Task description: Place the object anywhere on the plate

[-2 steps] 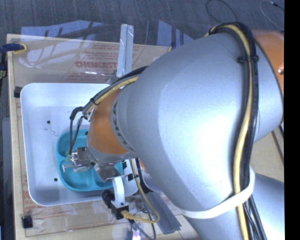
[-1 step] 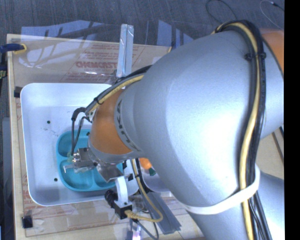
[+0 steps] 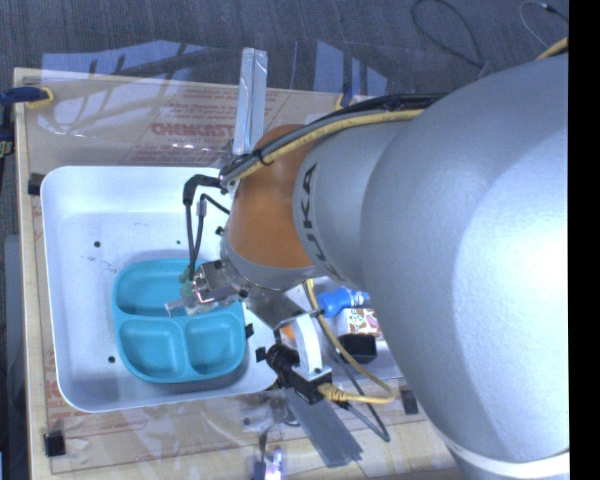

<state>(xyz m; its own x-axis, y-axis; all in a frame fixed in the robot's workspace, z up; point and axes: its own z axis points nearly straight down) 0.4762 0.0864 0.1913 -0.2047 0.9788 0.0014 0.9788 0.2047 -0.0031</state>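
Far left sits the white bin (image 3: 70,268) on the tabletop (image 3: 40,118), w/ a blue plate (image 3: 160,343) inside it. The plate has three parts: one long part at the top, two small ones below. Next, the end effector (image 3: 202,290) hangs over the plate's top right part, low and close. Can't tell what state it is in, bc the wrist blocks most of it. Something small & shiny shows right at its tip, but it's too blurry to say if that is the object or just metal. So can't say where the object is for sure. My guess: this is the put-down step, w/ the tip already above the plate. If it does have the object, the next move needs a short drop and a let-go, staying inside the plate rim. Further right, the big grey arm (image 3: 460,248) w/ its orange band (image 3: 265,218) hides most of the 2nd bin (image 3: 385,363). Bits of a blue & white thing (image 3: 342,303) peek out there, hard to name.
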